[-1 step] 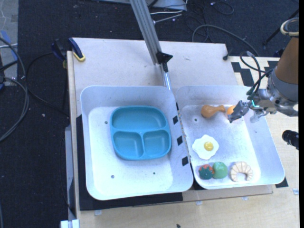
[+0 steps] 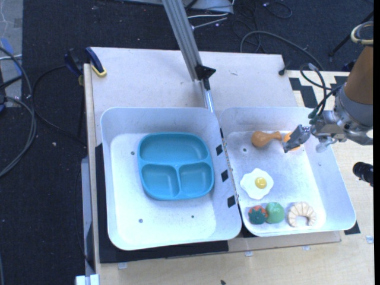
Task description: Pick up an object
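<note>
Camera view shows me the gripper (image 2: 295, 140) over the right bin (image 2: 332, 177), just beside the drumstick (image 2: 265, 138); its opening I cannot tell.

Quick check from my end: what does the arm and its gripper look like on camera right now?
The arm enters from the right: an orange-tan band over a grey wrist section. Thin dark cables loop beside it. The two-finger gripper is a grey metal assembly ending in dark fingers with an orange patch near the tips.
</note>
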### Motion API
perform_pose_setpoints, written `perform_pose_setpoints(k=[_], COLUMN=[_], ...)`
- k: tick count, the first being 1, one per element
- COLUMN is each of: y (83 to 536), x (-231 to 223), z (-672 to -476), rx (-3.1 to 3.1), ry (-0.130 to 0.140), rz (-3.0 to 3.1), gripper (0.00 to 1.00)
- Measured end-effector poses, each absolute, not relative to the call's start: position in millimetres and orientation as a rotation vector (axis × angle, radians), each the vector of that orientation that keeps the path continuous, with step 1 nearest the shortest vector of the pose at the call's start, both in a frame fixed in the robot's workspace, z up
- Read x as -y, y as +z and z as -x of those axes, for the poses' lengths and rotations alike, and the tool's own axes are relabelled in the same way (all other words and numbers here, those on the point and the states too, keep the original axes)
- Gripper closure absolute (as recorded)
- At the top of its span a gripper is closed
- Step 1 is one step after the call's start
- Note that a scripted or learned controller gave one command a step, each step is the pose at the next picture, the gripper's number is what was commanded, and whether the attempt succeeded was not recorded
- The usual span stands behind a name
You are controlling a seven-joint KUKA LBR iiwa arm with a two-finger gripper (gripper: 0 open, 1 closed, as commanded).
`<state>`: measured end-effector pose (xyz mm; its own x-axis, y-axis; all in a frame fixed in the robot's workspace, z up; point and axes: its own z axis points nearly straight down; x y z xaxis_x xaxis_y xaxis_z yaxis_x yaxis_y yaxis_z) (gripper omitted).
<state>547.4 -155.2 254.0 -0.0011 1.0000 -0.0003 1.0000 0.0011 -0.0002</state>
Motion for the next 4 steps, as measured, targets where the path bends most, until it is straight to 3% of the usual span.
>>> perform_pose_setpoints(k=[2, 3, 4], y=[142, 94, 107], x=[154, 153, 153], z=[-528.9, -531.4, -533.3], rx=[-2.223, -2.22, -2.215], ry=[-0.004, 0.008, 0.013], rz=[-2.226, -2.222, -2.217], gripper=[0.0, 0.0, 1.0])
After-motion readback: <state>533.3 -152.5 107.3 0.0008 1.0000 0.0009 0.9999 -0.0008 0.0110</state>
